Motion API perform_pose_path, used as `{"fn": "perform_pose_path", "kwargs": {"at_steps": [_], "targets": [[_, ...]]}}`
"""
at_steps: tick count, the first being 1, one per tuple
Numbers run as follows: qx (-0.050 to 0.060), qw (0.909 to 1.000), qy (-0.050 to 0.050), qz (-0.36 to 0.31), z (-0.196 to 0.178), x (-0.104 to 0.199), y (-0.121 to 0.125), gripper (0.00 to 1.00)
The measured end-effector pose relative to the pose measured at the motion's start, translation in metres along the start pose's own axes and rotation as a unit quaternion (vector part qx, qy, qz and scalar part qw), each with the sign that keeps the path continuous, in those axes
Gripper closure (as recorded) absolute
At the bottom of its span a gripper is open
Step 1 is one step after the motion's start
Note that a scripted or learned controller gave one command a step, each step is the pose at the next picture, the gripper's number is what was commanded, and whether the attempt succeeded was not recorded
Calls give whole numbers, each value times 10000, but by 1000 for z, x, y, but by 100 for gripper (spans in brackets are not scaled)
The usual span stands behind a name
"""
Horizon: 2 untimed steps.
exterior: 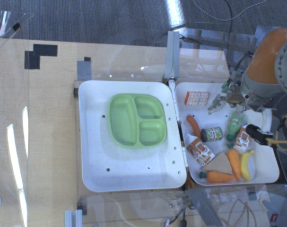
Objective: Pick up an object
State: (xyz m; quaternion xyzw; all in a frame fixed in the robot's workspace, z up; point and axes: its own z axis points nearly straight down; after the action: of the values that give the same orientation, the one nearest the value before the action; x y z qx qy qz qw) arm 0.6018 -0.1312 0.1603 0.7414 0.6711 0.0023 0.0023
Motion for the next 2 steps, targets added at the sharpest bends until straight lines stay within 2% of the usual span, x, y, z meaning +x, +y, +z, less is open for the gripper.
{"fn": "perform_pose_path", "kwargs": {"at_steps": [1, 2], "targets": [[-6, 9974, 1, 723, 73, -1, 25, 0], [-2, 9928, -5, 1196, -15, -35, -28, 0]]}}
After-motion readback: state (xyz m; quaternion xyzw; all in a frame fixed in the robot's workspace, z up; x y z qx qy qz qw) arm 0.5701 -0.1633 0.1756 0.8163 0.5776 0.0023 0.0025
